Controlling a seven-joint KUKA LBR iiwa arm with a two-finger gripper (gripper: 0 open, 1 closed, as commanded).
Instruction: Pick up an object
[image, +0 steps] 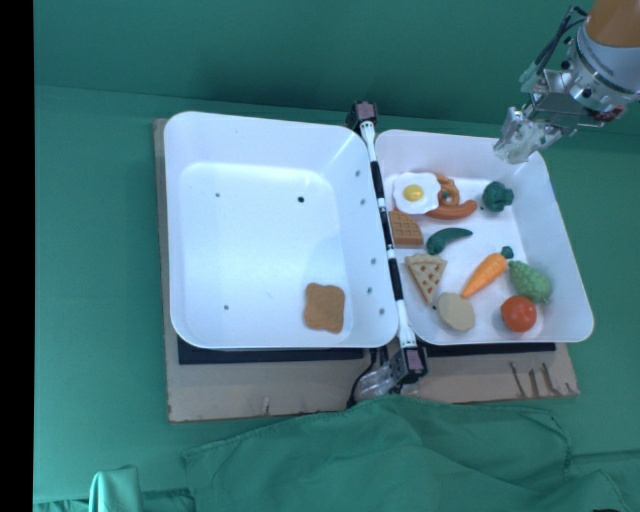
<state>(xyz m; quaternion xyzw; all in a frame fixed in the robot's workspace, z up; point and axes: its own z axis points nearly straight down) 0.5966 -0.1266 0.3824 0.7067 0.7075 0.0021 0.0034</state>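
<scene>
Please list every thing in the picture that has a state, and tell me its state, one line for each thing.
Gripper: above the right bin's far rim, holding nothing.
Left bin: holds one toast.
Toast: lying flat, near corner.
Right bin: holds many toy foods.
Fried egg: flat, yolk up.
Carrot: lying slanted.
Tomato: resting in the near corner.
Broccoli: resting nearest the gripper.
</scene>
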